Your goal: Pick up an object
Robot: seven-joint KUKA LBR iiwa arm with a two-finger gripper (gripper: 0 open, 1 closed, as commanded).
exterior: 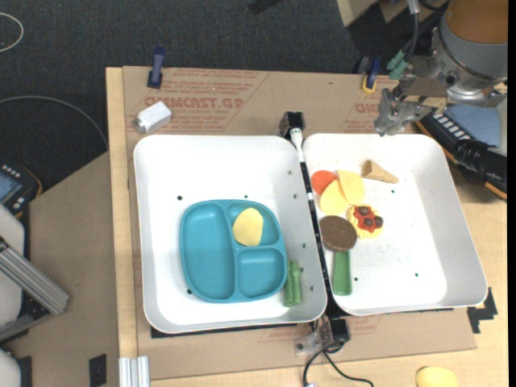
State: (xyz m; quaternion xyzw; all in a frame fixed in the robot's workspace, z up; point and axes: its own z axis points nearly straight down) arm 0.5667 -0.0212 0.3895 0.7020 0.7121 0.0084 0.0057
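Observation:
My gripper (pixel 393 121) hangs over the far edge of the right bin (pixel 435 240), open and with nothing between its fingers. In that bin's left part lie a tan wedge (pixel 379 171), a red-orange piece (pixel 324 181), a pale yellow slice (pixel 351 187), a yellow piece with red dots (pixel 366 219) and a brown disc (pixel 337 233) on a green handle (pixel 342 272). The left bin (pixel 157 216) holds a blue divided tray (pixel 211 252) with a yellow lump (pixel 248 226) in its upper compartment. A green stick (pixel 292 283) lies beside the tray.
The bins rest on a cardboard sheet (pixel 242 95). A small white block (pixel 153 117) lies on it at the back left. Blue clamps (pixel 156 66) (pixel 371 76) grip its far edge. A yellow object (pixel 436 376) sits off the sheet at the front right.

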